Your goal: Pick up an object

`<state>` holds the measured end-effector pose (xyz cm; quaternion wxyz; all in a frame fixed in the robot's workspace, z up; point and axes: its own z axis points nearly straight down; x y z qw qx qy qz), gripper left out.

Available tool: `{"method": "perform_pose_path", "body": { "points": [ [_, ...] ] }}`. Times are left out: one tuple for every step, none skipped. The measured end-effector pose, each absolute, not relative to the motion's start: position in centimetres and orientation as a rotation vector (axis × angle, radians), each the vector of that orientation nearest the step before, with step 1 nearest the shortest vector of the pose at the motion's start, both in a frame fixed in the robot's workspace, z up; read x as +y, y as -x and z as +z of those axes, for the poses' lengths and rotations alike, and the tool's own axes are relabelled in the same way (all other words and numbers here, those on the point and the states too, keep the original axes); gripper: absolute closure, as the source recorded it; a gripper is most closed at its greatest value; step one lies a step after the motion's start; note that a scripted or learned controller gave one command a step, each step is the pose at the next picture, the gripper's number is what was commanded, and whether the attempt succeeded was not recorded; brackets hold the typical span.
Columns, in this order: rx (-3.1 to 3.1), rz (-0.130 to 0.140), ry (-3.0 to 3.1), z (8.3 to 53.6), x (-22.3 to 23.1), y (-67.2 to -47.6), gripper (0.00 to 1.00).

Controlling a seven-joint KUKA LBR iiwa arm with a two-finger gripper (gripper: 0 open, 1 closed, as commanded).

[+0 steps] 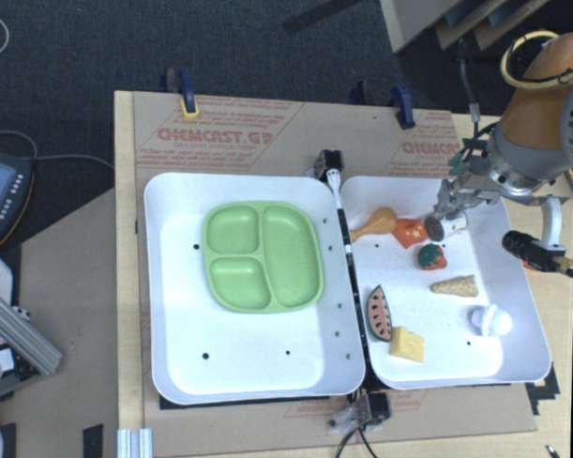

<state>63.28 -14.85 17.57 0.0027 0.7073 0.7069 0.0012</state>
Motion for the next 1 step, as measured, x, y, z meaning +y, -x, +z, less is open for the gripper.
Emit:
{"method": "perform_pose_path", "body": {
  "points": [
    [2.217,0.007,-2.215,22.92,-14.87,-63.44,1.00]
  ]
}}
